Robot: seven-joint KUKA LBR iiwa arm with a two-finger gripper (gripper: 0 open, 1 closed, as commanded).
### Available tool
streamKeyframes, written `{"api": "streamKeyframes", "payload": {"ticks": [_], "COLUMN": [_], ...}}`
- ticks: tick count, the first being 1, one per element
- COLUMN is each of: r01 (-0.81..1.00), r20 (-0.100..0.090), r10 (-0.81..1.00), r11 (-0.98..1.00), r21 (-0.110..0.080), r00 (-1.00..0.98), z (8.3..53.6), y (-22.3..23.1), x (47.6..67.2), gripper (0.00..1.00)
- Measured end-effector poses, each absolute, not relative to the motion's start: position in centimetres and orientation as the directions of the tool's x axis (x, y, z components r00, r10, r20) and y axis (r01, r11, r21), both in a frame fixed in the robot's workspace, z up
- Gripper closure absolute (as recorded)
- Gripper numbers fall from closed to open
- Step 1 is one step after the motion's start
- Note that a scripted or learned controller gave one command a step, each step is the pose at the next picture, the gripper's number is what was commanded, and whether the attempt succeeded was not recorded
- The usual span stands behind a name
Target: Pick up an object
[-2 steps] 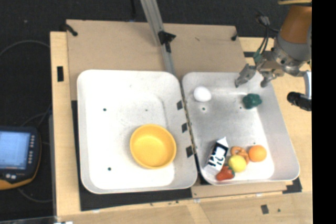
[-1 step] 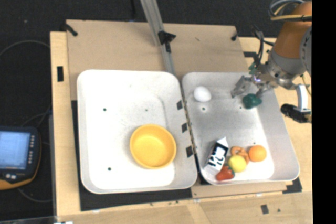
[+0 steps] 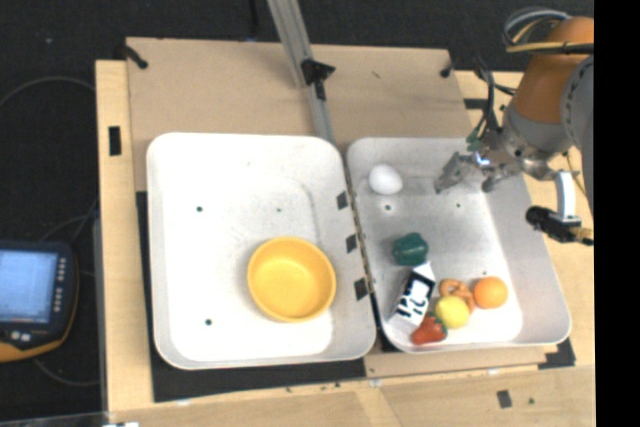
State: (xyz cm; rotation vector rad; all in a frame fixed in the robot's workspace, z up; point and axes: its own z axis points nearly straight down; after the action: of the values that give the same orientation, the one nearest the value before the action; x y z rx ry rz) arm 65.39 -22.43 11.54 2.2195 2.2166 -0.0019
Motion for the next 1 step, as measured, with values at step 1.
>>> {"api": "streamKeyframes", "payload": {"ticks": [1], "r01": [1.0], "r20": [-0.007], "r10": [1.0], "r11": [0.001], "r21": [0.005], "r00": [-0.001], "z": [12.57], "y": [-22.54], "x": [65.44], "gripper": [1.0]}}
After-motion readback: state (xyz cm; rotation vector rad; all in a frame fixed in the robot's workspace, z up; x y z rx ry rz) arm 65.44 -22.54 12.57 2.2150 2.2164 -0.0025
